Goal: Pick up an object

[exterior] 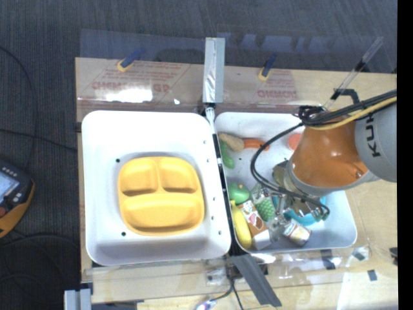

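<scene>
- Reaching into the right bin (335,237), your hand (284,219) is hovering over the toy pile (258,215).
- I cannot tell its grip state; you are needing one clear target.

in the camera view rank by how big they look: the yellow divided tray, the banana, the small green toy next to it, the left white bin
1. Left white bin
2. Yellow plastic divided tray, lying inside that bin
3. Yellow banana in the right bin
4. Small green toy just above the banana

The banana and the green toy are partly hidden by clutter, so their order is less sure.
</scene>
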`<state>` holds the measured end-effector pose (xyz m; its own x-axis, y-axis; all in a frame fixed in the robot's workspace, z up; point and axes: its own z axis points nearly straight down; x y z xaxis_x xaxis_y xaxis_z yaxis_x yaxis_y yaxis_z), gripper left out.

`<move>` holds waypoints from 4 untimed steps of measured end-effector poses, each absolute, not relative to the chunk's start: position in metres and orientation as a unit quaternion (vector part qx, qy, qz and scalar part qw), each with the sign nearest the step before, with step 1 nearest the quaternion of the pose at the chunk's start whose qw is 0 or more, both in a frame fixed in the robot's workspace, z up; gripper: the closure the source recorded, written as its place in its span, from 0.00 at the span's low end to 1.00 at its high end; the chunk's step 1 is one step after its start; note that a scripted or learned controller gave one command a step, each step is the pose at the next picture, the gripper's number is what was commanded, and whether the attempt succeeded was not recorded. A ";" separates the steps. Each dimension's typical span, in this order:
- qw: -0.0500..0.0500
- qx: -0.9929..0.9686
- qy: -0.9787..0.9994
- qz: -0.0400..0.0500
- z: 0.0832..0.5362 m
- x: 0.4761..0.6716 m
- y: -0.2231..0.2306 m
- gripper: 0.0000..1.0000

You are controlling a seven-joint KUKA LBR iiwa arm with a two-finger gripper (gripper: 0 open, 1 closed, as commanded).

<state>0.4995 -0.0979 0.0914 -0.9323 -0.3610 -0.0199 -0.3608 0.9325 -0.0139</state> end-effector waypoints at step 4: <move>0.007 -0.055 0.998 -0.001 0.090 0.546 -0.101 0.00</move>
